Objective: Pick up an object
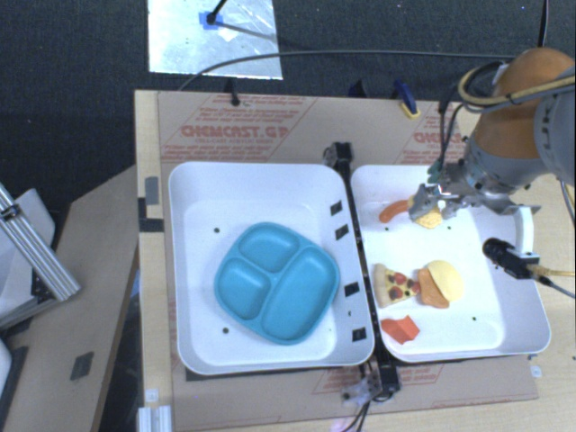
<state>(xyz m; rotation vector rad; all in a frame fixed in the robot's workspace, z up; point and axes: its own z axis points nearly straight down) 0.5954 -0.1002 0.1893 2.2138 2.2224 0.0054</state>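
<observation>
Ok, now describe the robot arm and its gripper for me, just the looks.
The arm is grey metal with a rounded orange band near the top right. Yellowish and black cables loop around that orange part. Lower down, the gripper is a small, dark grey metal piece with silvery bits. A white bracket carrying a black cylinder-shaped part sticks out below the wrist.

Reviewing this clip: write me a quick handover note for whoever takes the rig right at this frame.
Gripper: low over the far part of the right bin, right at a small yellow piece; a grasp can't be confirmed from this view.
Right bin things: orange carrot-like piece just left of the gripper, pizza slice, yellow-and-orange bun-like toy, red piece near the front.
Left bin: blue divided plate.
Done: the arm is in place at a candidate object.
Left: secure a grasp and lift something clear of the bin.
</observation>
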